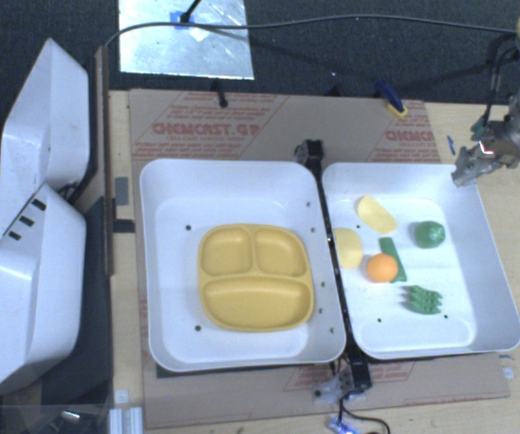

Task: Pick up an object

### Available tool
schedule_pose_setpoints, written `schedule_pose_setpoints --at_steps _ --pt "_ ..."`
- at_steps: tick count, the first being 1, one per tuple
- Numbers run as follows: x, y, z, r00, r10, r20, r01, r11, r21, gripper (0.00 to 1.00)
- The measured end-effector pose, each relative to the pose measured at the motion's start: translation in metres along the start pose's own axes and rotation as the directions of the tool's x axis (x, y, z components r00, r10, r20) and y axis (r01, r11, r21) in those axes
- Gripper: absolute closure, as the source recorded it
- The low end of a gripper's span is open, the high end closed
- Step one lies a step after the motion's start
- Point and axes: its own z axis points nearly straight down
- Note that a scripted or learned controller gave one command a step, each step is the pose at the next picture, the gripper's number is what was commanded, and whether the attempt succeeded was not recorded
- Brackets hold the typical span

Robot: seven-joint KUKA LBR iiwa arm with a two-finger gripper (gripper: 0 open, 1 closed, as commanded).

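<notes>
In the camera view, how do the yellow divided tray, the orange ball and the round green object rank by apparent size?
1. yellow divided tray, by far the largest.
2. and 3. orange ball and round green object look about alike; I would not rank them.

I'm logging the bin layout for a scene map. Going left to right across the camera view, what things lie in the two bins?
Yellow three-compartment plastic tray → pale yellow rounded piece → orange ball → round green piece. The yellow oval, the green stick and the leafy green piece overlap these in order.

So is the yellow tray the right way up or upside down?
Right way up. The yellow tray lies flat in the left bin, with its three hollow compartments facing upward.
</notes>
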Motion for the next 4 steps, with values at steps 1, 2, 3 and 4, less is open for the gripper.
schedule_pose_setpoints --at_steps 1,2,3,4 --pt "0.048 -0.012 -0.007 1.0 -0.003 -0.002 0.003 1.0 0.004 1.0" --pt "0.098 -0.034 -0.002 1.0 -0.004 -0.002 0.004 1.0 0.005 1.0" --pt "0.148 -0.035 0.001 1.0 -0.005 -0.002 0.005 1.0 0.004 1.0" --pt "0.203 -0.055 0.011 1.0 -0.006 -0.003 0.006 1.0 0.005 1.0"
